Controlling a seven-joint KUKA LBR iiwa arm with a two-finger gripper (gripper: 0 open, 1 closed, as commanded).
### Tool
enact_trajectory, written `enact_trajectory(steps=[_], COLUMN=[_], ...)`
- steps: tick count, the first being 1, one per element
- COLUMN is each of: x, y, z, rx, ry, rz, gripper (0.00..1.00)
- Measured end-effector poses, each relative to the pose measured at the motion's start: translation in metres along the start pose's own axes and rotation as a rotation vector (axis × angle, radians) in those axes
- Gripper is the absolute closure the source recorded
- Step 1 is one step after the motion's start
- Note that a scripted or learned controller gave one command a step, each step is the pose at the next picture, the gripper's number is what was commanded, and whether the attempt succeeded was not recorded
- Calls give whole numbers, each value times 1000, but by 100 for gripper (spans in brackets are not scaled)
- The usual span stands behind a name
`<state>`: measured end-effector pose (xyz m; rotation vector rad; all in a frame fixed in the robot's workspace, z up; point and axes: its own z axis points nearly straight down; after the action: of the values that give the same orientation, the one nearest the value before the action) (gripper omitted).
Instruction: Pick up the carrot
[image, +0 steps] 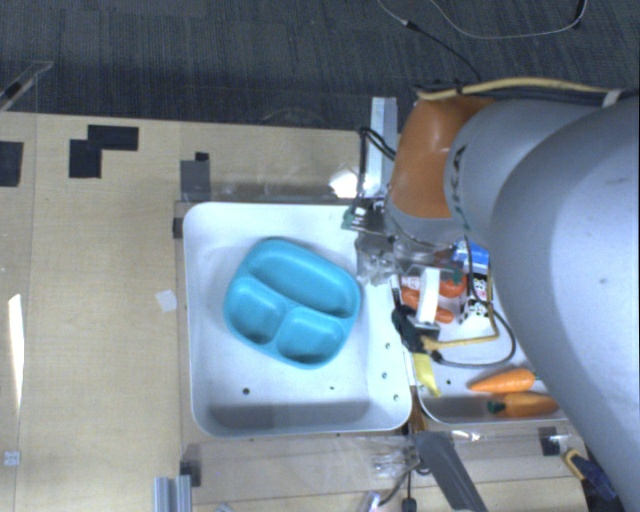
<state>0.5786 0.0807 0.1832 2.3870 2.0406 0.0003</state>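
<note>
An orange carrot (503, 381) lies in the right bin (455, 408) near its front edge. A second carrot-like orange piece (527, 404) with a dark tip lies just in front of it. My gripper (385, 262) hangs below the orange wrist band, over the wall between the two bins. It is up and to the left of the carrot, well apart from it. The grey arm hides most of the right bin.
A blue divided plate (292, 302) lies in the left bin (215, 330). Under the wrist in the right bin sit a white and orange item (432, 293), a blue item (478, 261) and a yellow piece (426, 373) by the bin's left wall.
</note>
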Motion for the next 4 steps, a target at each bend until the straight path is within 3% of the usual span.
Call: enact_trajectory(steps=[1, 2, 3, 4], x=[1, 26, -3, -32], y=[1, 7, -1, 62], z=[-8, -15, 1, -40], rx=[1, 1, 2, -3], ry=[-1, 0, 0, 0], rz=[-8, -186, -258, -409], gripper=[100, 100, 100, 100])
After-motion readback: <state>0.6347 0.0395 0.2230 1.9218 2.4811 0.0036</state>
